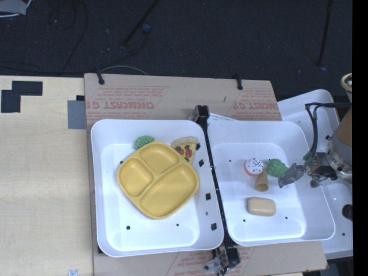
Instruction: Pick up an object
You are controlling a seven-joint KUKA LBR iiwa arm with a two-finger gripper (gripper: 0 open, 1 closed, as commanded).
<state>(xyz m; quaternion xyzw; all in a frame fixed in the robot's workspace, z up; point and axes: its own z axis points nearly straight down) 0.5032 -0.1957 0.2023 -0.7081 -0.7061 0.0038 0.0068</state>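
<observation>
**Camera view: end effector parked right next to the green toy**

The grey two-finger end effector [303, 174] sits low at the right side of the right-hand white plastic bin [236, 226]. Its dark fingers look spread, nothing between them. Just off the left fingertip is the small green leafy toy [276, 167], so that's my guess for the target: it lies to the left in this view, nearly touching. Further left are the round red-and-white cupcake toy [254, 166] and tan cone [262, 181]; the beige soap-like block [261, 206] lies nearer the bin's front edge.
</observation>
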